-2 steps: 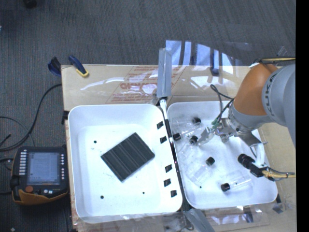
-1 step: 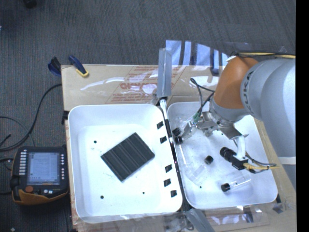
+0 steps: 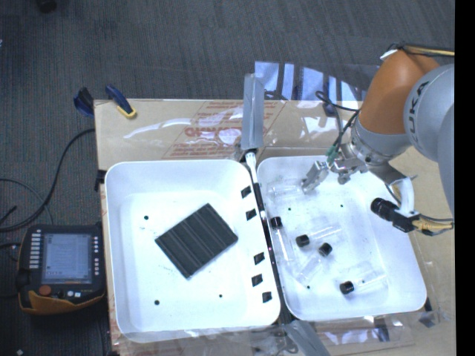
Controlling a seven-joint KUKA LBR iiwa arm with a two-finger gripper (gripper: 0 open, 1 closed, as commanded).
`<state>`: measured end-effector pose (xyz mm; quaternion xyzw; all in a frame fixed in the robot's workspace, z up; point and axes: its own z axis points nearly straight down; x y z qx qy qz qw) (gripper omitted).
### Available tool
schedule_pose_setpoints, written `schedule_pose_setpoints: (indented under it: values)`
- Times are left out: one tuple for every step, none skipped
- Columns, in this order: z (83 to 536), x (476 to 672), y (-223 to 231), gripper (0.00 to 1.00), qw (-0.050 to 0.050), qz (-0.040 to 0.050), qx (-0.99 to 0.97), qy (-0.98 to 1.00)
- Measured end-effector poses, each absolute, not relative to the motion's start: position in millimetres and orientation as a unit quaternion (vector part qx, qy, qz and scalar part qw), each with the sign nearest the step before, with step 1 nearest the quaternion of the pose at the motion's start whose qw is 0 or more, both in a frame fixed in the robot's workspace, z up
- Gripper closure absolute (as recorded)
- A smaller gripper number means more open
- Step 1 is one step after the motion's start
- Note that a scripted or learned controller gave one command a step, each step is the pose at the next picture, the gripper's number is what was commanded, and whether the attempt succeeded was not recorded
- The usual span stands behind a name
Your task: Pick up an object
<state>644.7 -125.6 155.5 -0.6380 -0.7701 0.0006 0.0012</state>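
Note:
A dark grey ribbed flat pad [image 3: 197,239] lies tilted in the middle of the left bin [image 3: 126,191]. The right bin [image 3: 401,273] holds several clear plastic vials with black caps: one by the left wall [image 3: 276,222], two near the middle [image 3: 302,240] [image 3: 325,249], and one at the front [image 3: 346,288]. My gripper [image 3: 318,175] hangs over the back part of the right bin, above and behind the vials. It is apart from all of them and nothing shows in it.
The orange-banded arm [image 3: 401,102] reaches in from the right over the right bin's back corner. A black fitting with cables [image 3: 390,212] sits at that bin's right rim. Black clips [image 3: 256,236] line the wall between the bins. A teach pendant [image 3: 59,262] lies on the floor at left.

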Motion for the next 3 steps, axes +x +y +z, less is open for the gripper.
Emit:
schedule_pose_setpoints:
  values:
    - [84.4, 644.1, -85.6, 0.0, 0.002, 0.001, -0.618, -0.786]
    - [89.6, 643.6, -85.7, 1.0, 0.005, 0.0024, -0.618, -0.786]
    - [89.5, 643.6, -85.7, 0.0, 0.005, 0.0024, -0.618, -0.786]
